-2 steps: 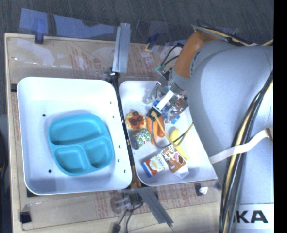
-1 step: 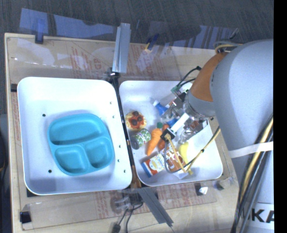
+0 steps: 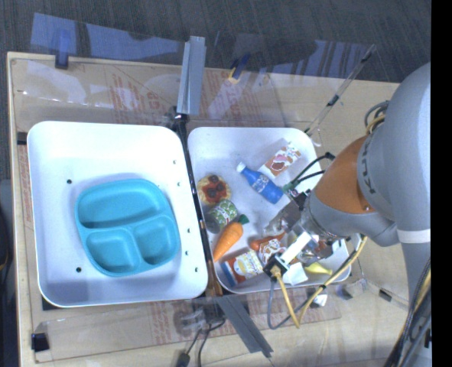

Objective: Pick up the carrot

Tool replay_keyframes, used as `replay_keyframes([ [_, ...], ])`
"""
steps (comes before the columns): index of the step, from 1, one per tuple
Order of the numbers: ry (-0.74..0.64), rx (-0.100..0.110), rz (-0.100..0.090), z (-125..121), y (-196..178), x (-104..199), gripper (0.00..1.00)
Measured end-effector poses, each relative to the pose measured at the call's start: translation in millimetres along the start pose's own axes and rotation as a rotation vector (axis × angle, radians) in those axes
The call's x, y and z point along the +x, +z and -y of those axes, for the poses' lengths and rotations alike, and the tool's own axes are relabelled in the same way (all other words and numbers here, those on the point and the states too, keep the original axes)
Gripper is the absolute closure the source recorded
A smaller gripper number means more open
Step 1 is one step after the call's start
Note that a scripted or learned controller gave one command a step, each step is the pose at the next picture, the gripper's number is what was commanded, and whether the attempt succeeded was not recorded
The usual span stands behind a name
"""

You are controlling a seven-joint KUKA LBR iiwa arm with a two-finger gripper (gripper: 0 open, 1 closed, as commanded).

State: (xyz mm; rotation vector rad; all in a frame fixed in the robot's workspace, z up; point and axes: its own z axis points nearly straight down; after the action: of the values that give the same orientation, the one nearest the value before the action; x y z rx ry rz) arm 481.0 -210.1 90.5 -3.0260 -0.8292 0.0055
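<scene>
The carrot (image 3: 227,240) lies in the right bin (image 3: 210,145), near its left wall, orange with a green top pointing up and right. My gripper (image 3: 279,234) hangs low over the bin's front right part, just right of the carrot, above a red packet (image 3: 265,244). It does not touch the carrot. The arm's grey and orange wrist (image 3: 340,197) covers the bin's right side.
Around the carrot lie a small green can (image 3: 222,213), a round red-yellow item (image 3: 212,189), a blue bottle (image 3: 261,184), a red-white pouch (image 3: 283,160) and a labelled bottle (image 3: 243,265). The left bin (image 3: 50,151) holds a blue divided tray (image 3: 126,225).
</scene>
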Motion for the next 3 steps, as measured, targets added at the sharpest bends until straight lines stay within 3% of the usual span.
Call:
replay_keyframes([
  [1, -0.752, -0.002, -0.002, 7.9, -7.6, 0.8, 0.00],
  [2, -0.755, -0.003, -0.001, 7.4, -16.9, 1.4, 1.00],
  [3, -0.667, -0.004, 0.001, 50.9, -195.1, 47.3, 1.00],
])
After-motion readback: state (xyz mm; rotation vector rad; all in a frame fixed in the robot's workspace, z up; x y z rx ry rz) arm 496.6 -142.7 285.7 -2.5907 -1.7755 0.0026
